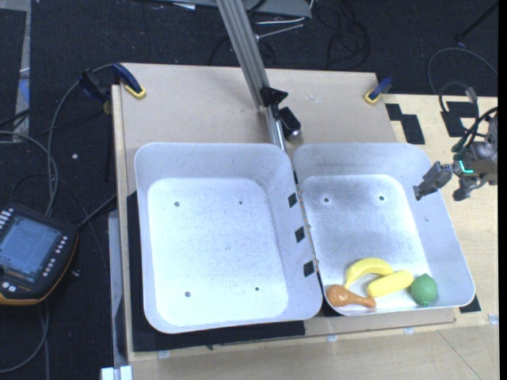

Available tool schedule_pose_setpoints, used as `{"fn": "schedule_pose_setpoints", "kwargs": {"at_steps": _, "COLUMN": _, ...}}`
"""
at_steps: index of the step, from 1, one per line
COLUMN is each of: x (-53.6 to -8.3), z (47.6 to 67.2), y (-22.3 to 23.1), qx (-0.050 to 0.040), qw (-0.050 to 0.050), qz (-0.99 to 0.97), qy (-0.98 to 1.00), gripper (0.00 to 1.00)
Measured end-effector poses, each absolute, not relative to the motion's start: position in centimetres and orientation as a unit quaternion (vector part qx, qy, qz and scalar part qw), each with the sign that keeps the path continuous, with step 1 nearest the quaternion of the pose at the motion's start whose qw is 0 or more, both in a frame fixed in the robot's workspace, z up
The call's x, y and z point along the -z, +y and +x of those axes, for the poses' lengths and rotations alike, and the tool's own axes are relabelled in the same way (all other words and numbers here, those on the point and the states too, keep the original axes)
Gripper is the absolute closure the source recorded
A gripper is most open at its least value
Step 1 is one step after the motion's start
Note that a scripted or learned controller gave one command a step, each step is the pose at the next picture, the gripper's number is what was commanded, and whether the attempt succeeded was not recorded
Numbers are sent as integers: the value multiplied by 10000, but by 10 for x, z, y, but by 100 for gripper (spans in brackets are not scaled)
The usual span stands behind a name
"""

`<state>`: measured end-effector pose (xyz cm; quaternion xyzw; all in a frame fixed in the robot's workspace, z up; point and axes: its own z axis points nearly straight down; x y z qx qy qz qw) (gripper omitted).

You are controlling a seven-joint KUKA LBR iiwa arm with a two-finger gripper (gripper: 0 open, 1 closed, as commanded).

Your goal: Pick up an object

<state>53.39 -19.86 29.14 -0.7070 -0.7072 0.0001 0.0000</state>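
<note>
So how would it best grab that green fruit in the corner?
From straight above, fingers across the round green fruit. Its left flank sits close to the yellow piece and the bin's wall is near on the right, so closing along the free near-far line looks safest.

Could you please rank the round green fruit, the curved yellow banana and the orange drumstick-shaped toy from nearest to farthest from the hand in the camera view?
From the hand, at the right bin's right rim:
1. Round green fruit, in the bin's front right corner.
2. Curved yellow banana, further left along the front.
3. Orange drumstick-shaped toy, leftmost, by the front left corner.
</note>
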Motion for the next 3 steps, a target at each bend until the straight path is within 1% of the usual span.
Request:
{"fn": "schedule_pose_setpoints", "kwargs": {"at_steps": 1, "x": -291, "z": 534, "y": -199, "qx": -1, "qw": 1, "qz": -7070, "qy": -7072, "gripper": 0}}
{"fn": "schedule_pose_setpoints", "kwargs": {"at_steps": 2, "x": -246, "z": 540, "y": -200, "qx": -10, "qw": 17, "qz": -7070, "qy": -7072, "gripper": 0}}
{"fn": "schedule_pose_setpoints", "kwargs": {"at_steps": 3, "x": -184, "z": 538, "y": -196, "qx": -14, "qw": 24, "qz": -7070, "qy": -7072, "gripper": 0}}
